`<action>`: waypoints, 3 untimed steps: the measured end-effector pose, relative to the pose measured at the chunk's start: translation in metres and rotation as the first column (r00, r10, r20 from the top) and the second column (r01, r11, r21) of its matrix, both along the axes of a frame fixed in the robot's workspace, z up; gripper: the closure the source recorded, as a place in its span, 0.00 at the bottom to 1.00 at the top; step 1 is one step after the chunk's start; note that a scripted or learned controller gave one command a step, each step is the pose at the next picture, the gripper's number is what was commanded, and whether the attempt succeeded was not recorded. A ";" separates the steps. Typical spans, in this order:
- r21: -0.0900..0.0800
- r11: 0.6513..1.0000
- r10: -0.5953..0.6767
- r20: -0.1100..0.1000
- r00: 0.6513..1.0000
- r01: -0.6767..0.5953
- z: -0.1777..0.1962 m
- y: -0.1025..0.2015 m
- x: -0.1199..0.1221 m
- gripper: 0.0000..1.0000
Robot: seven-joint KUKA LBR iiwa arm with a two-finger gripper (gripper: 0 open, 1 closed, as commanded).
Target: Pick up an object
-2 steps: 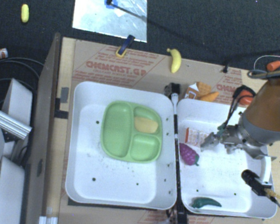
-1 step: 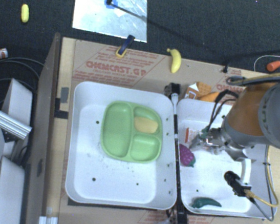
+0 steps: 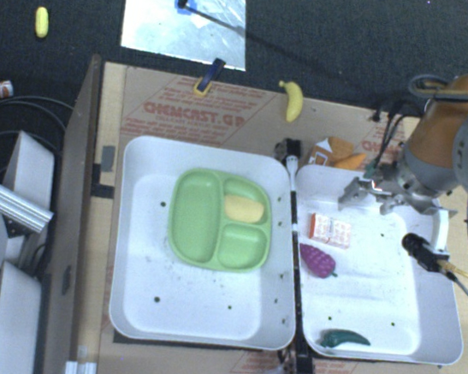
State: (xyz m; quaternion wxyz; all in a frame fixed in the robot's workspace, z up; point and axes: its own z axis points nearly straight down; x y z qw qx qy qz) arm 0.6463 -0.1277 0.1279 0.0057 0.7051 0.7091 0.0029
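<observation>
Camera view looks down on two white bins side by side on the desk (image 3: 227,112). The arm (image 3: 456,144) comes in from 3 o'clock and bends down over the right bin (image 3: 438,332), so the jaws hang above that bin's 11 o'clock part, close to its far wall. The jaws stand apart with nothing between them, over bare bin floor.

Three things lie in the right bin, all clear of the jaws. A box (image 3: 330,230), white with red print, lies flat toward 10 o'clock, nearest the jaws. A purple fruit (image 3: 317,260) sits just beside the box at its 6 o'clock, near the wall shared with the other bin. A green pod (image 3: 344,337) lies at 7 o'clock against the near wall, well apart from the rest.

In the left bin (image 3: 132,297) a green plate (image 3: 195,220) lies near the middle, and a yellow lump (image 3: 244,209) rests in its compartment at 2 o'clock.

Outside the bins, a banana (image 3: 292,101) lies on the desk at 12 o'clock of the seam between them, and an orange thing (image 3: 346,157) lies just behind the right bin's far wall.
</observation>
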 end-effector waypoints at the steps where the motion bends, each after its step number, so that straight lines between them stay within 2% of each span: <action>1: 0.004 1.000 0.002 -0.008 1.000 -0.002 -0.044 0.036 0.024 0.00; 2: 0.001 1.000 -0.006 -0.005 1.000 0.006 0.053 -0.019 0.023 0.00; 3: 0.004 1.000 -0.006 -0.007 1.000 0.006 -0.036 -0.004 -0.032 0.00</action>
